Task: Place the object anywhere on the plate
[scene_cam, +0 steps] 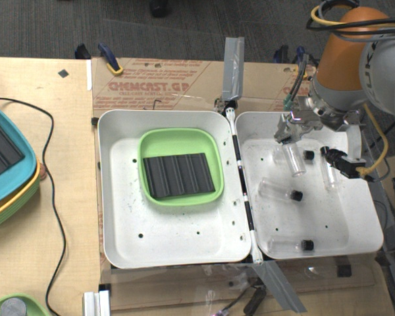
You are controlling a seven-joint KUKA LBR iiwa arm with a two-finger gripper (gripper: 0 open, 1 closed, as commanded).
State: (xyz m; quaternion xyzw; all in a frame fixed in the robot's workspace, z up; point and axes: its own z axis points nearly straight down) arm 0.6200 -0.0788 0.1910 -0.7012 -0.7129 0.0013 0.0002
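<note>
Two white bins sitting side by side: left bin point(118, 242), right bin point(355, 236). Printed cardboard sheet point(158, 84) lying at 12 o'clock behind them. Stacked teal container point(10, 157) resting at 9 o'clock on the wooden bench point(39, 255); black cable point(56, 203) trailing beside it. Grey carpet point(184, 12) showing beyond.

1. You look down from above the tabletop point(39, 255) at a slant, from its near side.
2. Both white bins, left bin point(112, 196) and right bin point(355, 229), fit within your frame.
3. Floor shows along the top.
</note>
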